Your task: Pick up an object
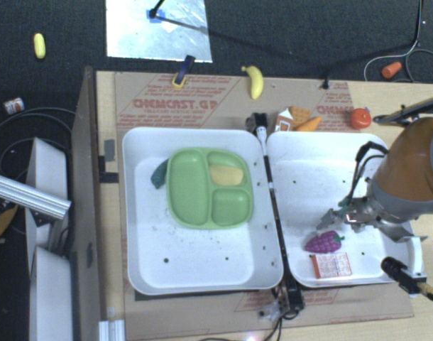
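In the right bin [302, 165], a purple bunch of grapes [323, 242] lies near the front. A red and white card [331, 265] lies flat just in front of it. My gripper [342, 218] hangs low over the right bin, just behind and right of the grapes and very close to them. Nothing shows held in it. The grey arm with its orange band [412, 162] comes in from the right. The left bin [142, 261] holds a green divided plate [195, 190] with a yellow piece [227, 174] in its back right compartment. A dark teal object [159, 172] lies against the plate's left side.
Behind the bins on the cardboard lie a banana [255, 82], an orange carrot-like piece [308, 124] and a red tomato [360, 118]. A black divider [270, 190] runs between the two bins. The back half of the right bin is bare white floor.
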Available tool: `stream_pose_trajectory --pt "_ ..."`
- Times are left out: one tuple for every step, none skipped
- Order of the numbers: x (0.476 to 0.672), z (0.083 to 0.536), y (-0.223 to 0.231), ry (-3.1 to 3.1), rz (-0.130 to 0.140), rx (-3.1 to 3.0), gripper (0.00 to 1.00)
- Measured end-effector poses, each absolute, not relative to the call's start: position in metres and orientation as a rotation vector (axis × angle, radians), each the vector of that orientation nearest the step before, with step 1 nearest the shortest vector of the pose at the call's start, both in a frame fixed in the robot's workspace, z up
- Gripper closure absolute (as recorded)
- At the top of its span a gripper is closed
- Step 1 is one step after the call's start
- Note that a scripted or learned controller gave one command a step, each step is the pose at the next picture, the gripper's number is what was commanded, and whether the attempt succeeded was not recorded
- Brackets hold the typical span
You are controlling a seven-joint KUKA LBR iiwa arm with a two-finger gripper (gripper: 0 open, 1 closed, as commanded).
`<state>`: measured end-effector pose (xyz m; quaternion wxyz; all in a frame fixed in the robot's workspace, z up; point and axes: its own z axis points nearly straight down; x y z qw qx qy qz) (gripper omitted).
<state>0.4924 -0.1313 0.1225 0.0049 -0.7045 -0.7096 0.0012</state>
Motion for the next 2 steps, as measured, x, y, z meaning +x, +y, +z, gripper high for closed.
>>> stream_pose_trajectory --pt "0.486 0.082 -0.081 -2.227 -0.001 -2.214 0.0" --pt "0.489 0.096 -0.083 -2.23 -0.009 -2.222 1.0"
